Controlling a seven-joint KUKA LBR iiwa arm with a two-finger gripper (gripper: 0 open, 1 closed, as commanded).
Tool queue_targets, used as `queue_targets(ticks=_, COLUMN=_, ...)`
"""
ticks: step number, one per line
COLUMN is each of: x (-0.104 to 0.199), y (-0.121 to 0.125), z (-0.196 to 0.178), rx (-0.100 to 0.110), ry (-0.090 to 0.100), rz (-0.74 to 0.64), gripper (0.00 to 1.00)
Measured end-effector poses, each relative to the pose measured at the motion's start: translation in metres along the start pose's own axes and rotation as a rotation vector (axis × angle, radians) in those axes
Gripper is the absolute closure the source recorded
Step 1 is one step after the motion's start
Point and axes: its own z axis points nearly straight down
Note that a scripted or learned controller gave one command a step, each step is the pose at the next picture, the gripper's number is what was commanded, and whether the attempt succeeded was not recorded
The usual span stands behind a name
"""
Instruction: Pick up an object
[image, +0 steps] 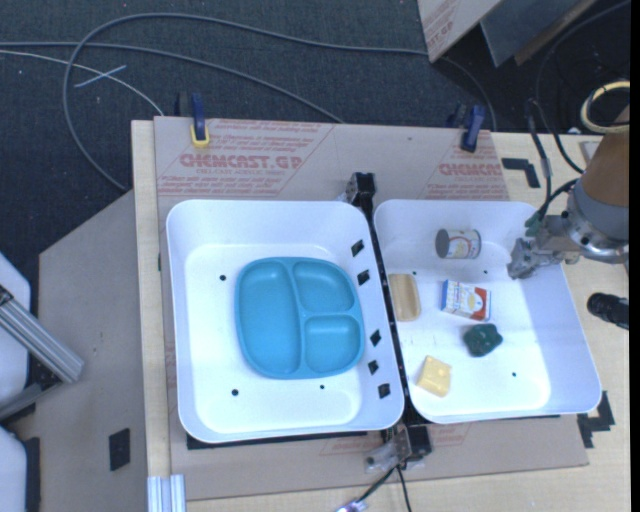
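Inside the left bin (190, 300) lies a blue plate (299, 316).

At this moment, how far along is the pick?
Nothing looks picked. The can, carton, green object, yellow block and tan piece all lie in the right bin. The gripper sits at that bin's right side, over none of them. Left: descend, grasp, lift.

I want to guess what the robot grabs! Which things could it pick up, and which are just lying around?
For the job:
gripper
small can
little carton
dark green lump
yellow cheese piece
tan bread-like piece

Just lying around:
blue divided plate in the left bin
blue clamps
cables
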Motion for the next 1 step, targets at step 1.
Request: queue_targets(ticks=1, x=0.0024, y=0.0085, z=-0.0628, rx=-0.003, ry=-0.001, rz=-0.001, gripper=1.0)
